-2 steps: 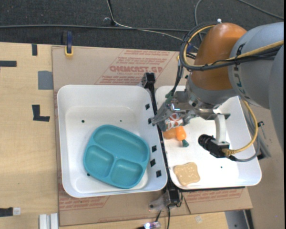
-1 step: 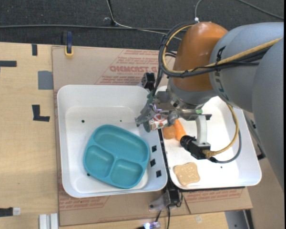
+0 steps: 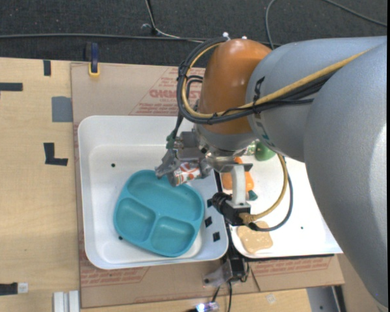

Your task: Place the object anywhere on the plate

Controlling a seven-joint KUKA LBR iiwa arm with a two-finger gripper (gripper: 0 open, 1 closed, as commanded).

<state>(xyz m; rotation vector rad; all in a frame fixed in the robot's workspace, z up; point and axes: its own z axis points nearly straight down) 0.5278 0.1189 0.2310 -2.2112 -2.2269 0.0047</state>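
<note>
Much of the right-hand bin (image 3: 312, 233) was hidden under the bulky grey arm (image 3: 338, 129), which filled the right side of the frame, and its orange band (image 3: 231, 77) covered the seam between the two bins. Only scraps showed in that bin: something green (image 3: 265, 152) near the wrist, an orange piece (image 3: 249, 182) below it, and a tan, toast-like shape (image 3: 255, 240) toward the lower edge. The gripper (image 3: 181, 168) hung near the middle of the frame over the left bin (image 3: 94, 174), its metal fingers pinching a small can (image 3: 186, 171). The can lay on its side between them, just over the upper right rim of the blue plate (image 3: 158, 217); whether it touched the rim was hard to tell. It looked white with red and orange markings, its label too small to read. The plate, three-sectioned, sat in the lower half of the left bin.
</note>
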